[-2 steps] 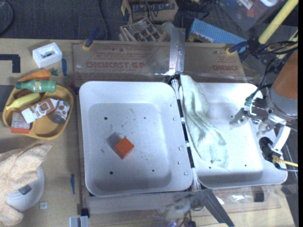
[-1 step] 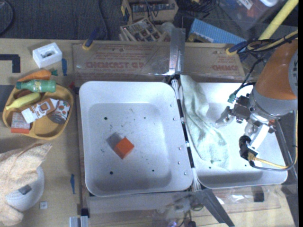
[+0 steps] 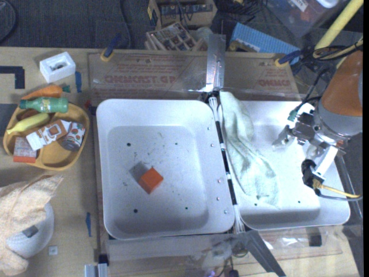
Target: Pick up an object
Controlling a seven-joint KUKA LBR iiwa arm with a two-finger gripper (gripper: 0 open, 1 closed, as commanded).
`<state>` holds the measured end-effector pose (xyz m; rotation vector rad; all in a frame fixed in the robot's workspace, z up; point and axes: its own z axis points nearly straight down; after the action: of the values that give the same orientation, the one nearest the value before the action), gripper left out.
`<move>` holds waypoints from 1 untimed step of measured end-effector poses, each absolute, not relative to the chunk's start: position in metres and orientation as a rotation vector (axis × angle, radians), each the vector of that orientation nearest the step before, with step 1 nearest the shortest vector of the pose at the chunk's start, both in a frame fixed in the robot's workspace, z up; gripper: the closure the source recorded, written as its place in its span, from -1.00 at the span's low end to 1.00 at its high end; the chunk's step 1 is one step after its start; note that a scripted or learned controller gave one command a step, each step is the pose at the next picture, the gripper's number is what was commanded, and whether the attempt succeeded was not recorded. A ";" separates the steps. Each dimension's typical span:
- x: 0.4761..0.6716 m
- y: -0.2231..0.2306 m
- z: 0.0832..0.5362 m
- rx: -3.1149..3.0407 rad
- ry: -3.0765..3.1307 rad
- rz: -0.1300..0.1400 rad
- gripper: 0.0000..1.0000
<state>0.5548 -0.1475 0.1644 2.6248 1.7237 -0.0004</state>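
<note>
Arm [image 3: 345, 97] above right bin [image 3: 288, 203]

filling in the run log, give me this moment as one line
arm: over right bin | claw: above bin floor, right of cloth | orange block: left bin, untouched | pick: not yet done

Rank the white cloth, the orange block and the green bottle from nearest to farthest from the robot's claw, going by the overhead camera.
Measured from the gripper over the right bin:
1. White cloth, lying in the right bin along its left side.
2. Orange block, in the left bin.
3. Green bottle, in the wooden bowl at far left.
</note>
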 end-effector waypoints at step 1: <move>0.527 -0.167 0.170 2.645 1.702 -0.003 -1.00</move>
<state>0.5271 -0.1668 0.1698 2.6446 1.7018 -0.0034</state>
